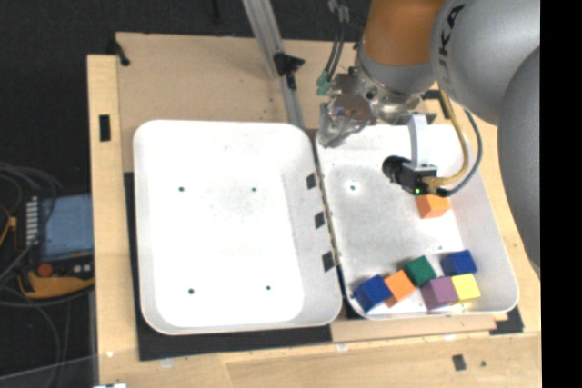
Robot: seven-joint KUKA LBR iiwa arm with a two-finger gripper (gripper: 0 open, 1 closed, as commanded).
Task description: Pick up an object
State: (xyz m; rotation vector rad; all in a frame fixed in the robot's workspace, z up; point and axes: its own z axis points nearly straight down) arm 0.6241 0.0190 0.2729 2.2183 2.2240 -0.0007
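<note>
- Six small blocks lie in the right bin (486, 200) — the lone orange block (434, 205) nearest, toward the near edge from the gripper (344, 124)
- Gripper's state: I cannot tell

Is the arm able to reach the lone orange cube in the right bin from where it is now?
Probably yes. The orange cube lies apart from the other cubes, with bare bin floor around it, and the gripper hangs over the same bin.

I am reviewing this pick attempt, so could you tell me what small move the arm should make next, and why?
Probably shift the gripper toward the near side of the right bin: it hovers at the far corner over bare floor, while the orange cube and the other cubes lie nearer the camera.
</note>
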